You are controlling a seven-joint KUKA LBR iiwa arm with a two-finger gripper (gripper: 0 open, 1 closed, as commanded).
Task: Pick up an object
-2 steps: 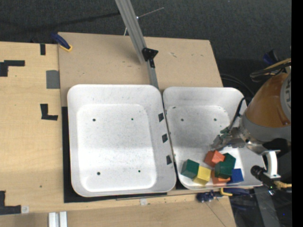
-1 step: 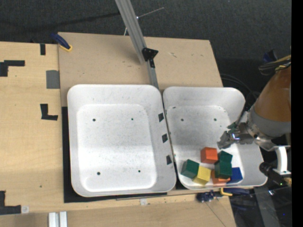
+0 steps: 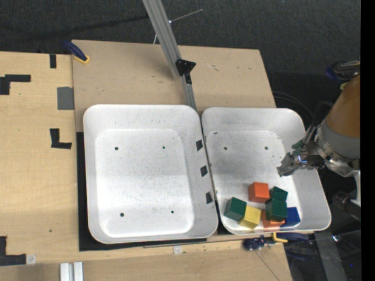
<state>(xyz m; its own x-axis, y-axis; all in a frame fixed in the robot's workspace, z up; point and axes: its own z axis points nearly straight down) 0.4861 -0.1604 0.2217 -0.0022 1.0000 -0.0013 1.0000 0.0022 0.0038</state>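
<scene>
While the hand (image 3: 288, 167), grip unclear, hovers over the right bin (image 3: 304, 127), coloured blocks (image 3: 265, 206) cluster inside.

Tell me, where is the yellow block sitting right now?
The yellow block lies in the right bin, near its front edge, touching the green block on its left and just below the orange block.

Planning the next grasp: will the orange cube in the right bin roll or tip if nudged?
The orange cube looks flat-faced, so it would probably slide, not roll. It seems rigid and small, likely light. The dark green block beside it might shift too.
</scene>
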